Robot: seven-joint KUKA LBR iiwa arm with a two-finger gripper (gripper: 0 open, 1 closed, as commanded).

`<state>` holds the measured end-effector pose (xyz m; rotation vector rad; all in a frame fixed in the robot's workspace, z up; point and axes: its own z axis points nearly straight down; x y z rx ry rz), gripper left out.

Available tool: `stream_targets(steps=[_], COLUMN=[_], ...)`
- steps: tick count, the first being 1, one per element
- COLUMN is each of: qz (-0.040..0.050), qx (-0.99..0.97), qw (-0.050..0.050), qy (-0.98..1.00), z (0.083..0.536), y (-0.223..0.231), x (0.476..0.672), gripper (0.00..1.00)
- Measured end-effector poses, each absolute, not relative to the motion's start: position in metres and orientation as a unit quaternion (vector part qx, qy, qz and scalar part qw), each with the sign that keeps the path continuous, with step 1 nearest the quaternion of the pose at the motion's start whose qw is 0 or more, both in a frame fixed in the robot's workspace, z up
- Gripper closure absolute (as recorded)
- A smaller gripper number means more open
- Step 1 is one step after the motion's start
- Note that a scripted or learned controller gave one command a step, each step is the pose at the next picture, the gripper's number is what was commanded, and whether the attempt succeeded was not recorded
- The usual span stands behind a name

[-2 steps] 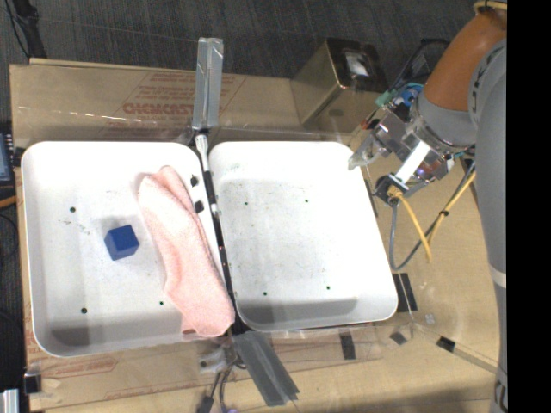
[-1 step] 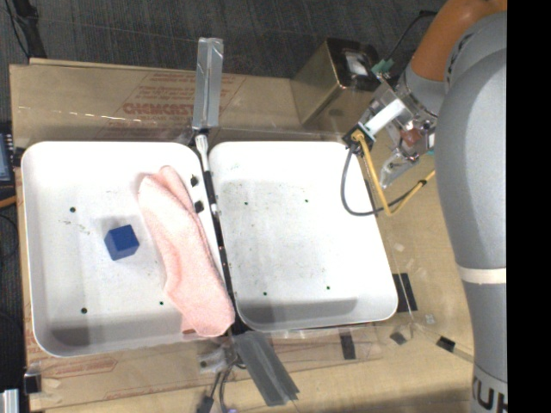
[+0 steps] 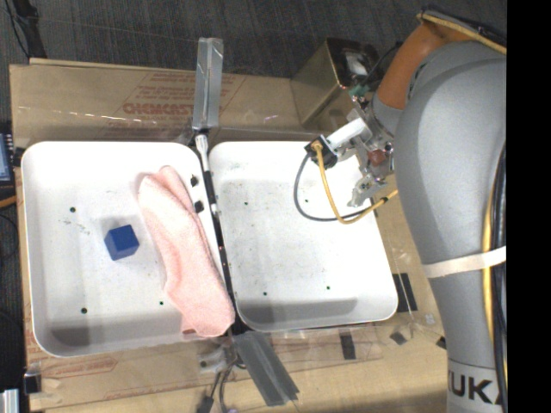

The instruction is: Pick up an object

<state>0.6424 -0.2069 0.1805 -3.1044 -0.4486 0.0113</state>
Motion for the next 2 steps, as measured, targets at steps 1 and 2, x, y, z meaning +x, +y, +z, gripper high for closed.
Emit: stream_targets(steps=[1,2], qz=[0.0018,0.0010], qx=[-0.985,-0.966], qw=[0.002,0.001], qy=[-0.174,-0.259], z=[0.091,0.189], y=[-0.165,-0.182], x=[0.641,0.615], gripper=[0.00,0.00])
